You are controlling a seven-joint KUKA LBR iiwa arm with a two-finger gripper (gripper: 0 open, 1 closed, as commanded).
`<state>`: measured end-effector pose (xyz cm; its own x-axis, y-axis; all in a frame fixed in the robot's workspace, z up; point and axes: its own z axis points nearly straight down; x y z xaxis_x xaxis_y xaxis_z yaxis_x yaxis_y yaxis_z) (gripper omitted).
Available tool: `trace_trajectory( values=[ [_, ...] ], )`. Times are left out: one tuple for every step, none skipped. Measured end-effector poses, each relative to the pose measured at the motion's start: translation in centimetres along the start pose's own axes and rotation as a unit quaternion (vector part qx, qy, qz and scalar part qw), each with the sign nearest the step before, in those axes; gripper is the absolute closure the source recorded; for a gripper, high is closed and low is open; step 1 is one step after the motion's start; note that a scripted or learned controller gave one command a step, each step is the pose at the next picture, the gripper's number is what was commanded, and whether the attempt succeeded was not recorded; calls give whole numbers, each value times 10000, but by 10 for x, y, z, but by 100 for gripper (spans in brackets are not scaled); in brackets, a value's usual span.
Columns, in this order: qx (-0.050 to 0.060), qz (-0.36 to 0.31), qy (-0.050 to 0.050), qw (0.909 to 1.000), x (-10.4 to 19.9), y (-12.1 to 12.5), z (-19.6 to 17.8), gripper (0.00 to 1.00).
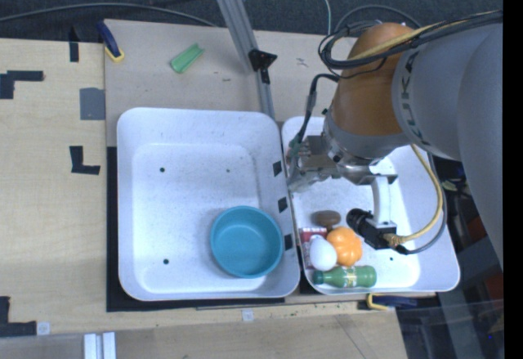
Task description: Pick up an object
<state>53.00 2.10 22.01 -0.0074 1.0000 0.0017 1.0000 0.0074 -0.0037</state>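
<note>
The gripper (304, 171), its opening impossible to judge, is hovering just above the crowded orange fruit (346, 244), risking a glancing, failed grasp.

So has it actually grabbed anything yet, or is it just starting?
Nothing looks picked up yet. The gripper sits low at the near edge of the right bin, and I see nothing between its fingers. The small items lie in a cluster at that bin's front: a white egg, an orange fruit and a green bottle. The blue bowl sits in the left bin. Grasping and lifting remain.
</note>
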Motion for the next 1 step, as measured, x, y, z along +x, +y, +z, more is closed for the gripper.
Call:
trace_trajectory(
  values=[
    [-6,-1,-1,10000,51,1,-3,100]
  ],
)
